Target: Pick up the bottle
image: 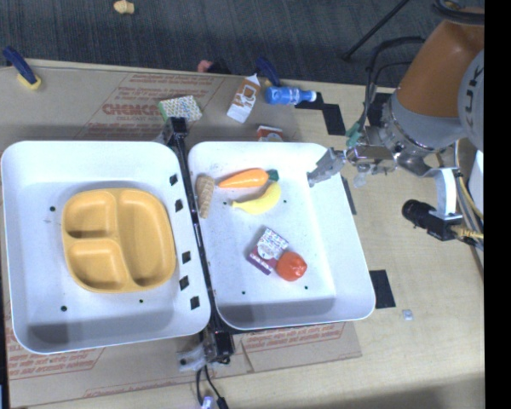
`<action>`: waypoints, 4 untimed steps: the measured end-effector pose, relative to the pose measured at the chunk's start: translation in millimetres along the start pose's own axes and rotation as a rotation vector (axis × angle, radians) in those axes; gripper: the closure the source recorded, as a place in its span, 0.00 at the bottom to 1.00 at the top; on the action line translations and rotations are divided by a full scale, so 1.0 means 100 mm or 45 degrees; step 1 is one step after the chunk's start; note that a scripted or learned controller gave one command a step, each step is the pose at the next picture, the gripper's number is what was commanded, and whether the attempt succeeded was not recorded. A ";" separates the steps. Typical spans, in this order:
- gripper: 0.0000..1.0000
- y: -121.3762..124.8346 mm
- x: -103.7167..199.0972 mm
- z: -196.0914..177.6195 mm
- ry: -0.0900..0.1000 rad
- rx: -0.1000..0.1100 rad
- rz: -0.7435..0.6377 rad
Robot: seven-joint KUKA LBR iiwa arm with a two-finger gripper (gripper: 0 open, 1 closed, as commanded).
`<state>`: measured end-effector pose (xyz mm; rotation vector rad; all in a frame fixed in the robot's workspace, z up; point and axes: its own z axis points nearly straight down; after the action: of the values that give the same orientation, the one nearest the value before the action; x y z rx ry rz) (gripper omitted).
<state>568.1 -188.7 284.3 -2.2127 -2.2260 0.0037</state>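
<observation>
A small blue bottle (286,96) with a pale cap lies on its side on the bench, just behind the right bin (345,254) and outside it. My gripper (323,168) hangs over the right bin's far right corner, below and to the right of the bottle and well apart from it. Nothing shows in the gripper. The arm's grey wrist and orange band (439,58) stand to the right of the bin.
The right bin holds a carrot (244,178), a banana (260,199), a waffle cone (205,192), a small packet (268,250) and a red tomato (291,266). The left bin holds a yellow divided plate (119,237). A small carton (243,99) lies beside the bottle.
</observation>
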 end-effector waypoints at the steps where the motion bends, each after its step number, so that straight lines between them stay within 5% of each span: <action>1: 1.00 0.00 0.00 -0.10 0.001 0.003 -0.006; 2: 1.00 -0.92 -0.22 0.06 -0.001 0.000 -0.032; 3: 1.00 -0.92 -0.22 0.28 0.002 0.002 0.067; 4: 1.00 -0.92 0.49 0.21 0.002 0.002 0.098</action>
<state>476.2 -140.6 263.7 -2.2955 -2.1374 0.0045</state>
